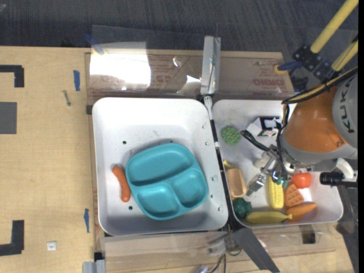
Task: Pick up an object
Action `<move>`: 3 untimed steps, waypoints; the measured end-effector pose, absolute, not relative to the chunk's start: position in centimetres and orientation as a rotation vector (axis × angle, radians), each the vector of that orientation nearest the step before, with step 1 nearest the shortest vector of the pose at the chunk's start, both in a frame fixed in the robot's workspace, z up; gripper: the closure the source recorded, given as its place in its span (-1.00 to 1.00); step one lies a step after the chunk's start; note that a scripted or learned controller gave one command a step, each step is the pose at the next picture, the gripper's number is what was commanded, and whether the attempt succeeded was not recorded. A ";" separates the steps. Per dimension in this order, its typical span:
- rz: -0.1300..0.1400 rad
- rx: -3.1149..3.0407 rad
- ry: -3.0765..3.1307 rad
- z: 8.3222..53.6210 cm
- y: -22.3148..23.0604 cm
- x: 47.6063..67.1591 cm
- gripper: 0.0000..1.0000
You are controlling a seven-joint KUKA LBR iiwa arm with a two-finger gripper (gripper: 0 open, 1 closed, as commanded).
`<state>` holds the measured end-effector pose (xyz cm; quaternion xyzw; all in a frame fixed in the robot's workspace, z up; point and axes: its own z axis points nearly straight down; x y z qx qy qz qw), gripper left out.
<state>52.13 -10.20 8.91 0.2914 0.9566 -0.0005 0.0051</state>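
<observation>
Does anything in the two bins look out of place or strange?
One thing: the orange sausage lies on the left bin's floor, beside the teal divided plate, not on it. The remaining toy food is crowded in the right bin.

Pale wooden counter under bright overhead light, dark carpet beyond it.
Black square outlines and bits of blue tape mark the wood; a clear plastic sheet at the far edge throws glare, and yellow poles slant in the upper right corner.
</observation>
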 end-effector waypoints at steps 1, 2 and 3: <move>0.000 1.121 2.933 9.9 -10.4 59.3 -1.00; 0.003 1.169 2.904 8.9 -14.3 56.0 -1.00; 0.009 1.523 2.729 8.9 -13.8 51.6 -1.00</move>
